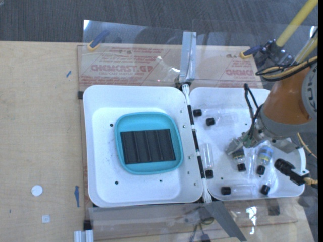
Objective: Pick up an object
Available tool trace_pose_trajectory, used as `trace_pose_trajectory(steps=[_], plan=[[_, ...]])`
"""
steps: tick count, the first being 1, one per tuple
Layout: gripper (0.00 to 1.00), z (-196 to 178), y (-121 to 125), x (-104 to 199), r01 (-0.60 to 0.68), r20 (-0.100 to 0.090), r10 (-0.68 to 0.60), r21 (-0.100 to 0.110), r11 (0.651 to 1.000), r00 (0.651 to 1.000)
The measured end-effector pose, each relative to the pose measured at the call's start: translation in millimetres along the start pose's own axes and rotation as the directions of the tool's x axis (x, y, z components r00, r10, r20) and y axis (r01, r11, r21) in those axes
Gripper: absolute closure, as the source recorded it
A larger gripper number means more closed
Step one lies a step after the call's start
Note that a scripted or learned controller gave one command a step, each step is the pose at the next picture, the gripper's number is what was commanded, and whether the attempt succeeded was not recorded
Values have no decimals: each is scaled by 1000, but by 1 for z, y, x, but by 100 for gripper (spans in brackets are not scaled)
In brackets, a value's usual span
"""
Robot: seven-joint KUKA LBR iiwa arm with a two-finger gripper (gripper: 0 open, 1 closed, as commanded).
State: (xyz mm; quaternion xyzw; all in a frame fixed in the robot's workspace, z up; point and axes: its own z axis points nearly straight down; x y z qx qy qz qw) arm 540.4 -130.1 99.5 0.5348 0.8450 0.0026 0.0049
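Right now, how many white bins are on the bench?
2: the left bin holds a teal tray; the right bin holds small vials, under the arm.

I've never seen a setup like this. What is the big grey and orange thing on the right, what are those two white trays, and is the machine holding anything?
You are looking down at a slant from one fixed camera above a wooden bench. The grey and orange thing is a robot arm reaching in from the right. At its tip is a pincer with two fingers, lowered into the right bin. Its job is to pick up one object.

The two white trays are shallow bins side by side. The left bin holds a teal tray with a dark ribbed insert. The right bin holds a scatter of small clear plastic vials with black caps.

The pincer is down among those vials, but the picture is too small and cluttered there to tell whether it grips one. Behind the bins stands a clear plastic sheet.
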Motion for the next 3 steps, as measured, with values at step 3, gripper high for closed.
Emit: trace_pose_trajectory(steps=[3], plan=[[100,-135,22,63,-120,-3,120,8,993,993]])
